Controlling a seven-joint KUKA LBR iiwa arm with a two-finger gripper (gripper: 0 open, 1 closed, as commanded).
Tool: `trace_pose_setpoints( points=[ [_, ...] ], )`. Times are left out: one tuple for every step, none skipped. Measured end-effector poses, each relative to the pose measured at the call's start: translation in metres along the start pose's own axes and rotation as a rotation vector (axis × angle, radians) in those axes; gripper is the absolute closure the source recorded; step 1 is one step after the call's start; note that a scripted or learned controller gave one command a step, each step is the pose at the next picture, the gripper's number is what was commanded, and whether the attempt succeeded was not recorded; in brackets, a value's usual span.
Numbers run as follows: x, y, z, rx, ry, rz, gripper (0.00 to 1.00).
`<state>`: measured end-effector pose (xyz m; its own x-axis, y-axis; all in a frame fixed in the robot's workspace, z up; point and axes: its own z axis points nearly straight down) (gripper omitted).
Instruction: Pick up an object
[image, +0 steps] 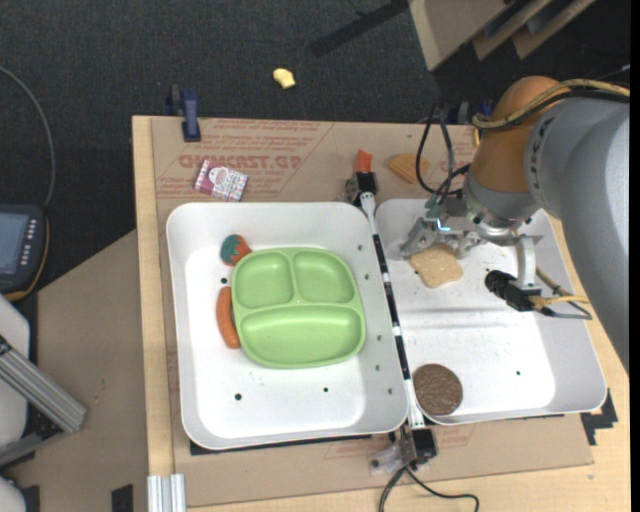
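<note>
A tan slice of bread (438, 268) lies in the upper left part of the right bin (560, 385). My gripper (438, 242) hangs directly over its far edge, very close to it or touching it; I cannot tell which. A round brown patty (437, 388) rests against the right bin's front left rim. In the left bin (200, 380) a green divided plate (297, 306) sits in the middle. An orange sausage-shaped piece (227, 317) lies along the plate's left side, and a small red and green item (235, 248) sits at its upper left corner.
The divider between the two bins (385, 290) runs just left of the bread. On the cardboard behind the bins lie a pink-and-white packet (220, 180) and a tan piece (405, 167). The arm covers the right bin's upper right.
</note>
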<state>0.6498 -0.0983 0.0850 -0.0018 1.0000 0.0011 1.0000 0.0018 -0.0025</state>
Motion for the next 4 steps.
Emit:
trace_pose_setpoints(
  points=[
    [0.000, -0.007, 0.000, 0.000, -0.001, 0.003, 0.00],
    [-0.005, -0.006, 0.000, -0.003, -0.003, 0.003, 0.00],
    [-0.009, 0.018, 0.000, -0.007, -0.002, 0.000, 0.00],
    [0.006, -0.016, 0.000, 0.002, 0.000, 0.003, 0.00]
  ],
)
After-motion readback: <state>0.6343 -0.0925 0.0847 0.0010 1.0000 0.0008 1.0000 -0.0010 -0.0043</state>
